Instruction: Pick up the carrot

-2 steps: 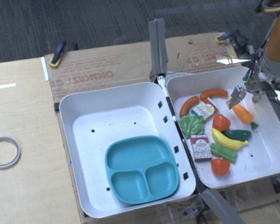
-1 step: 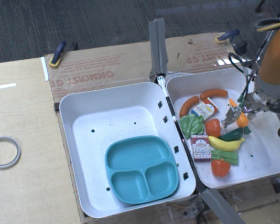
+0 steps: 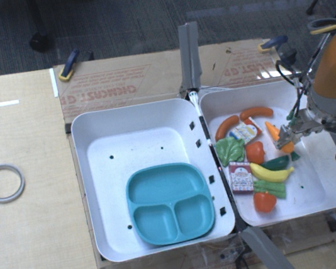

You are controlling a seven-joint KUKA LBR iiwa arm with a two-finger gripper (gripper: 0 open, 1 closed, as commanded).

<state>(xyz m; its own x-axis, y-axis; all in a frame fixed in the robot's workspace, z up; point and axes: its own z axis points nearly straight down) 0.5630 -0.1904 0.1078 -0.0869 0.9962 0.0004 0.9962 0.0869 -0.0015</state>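
Carrot [image 3: 272, 130] partly behind gripper [image 3: 285, 139]

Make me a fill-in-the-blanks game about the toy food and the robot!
The teal tray lies in the ___ bin.
The banana is colored ___.
The gripper is beside the orange ___.
The tray has ___ compartments.

Missing words: left; yellow; carrot; three
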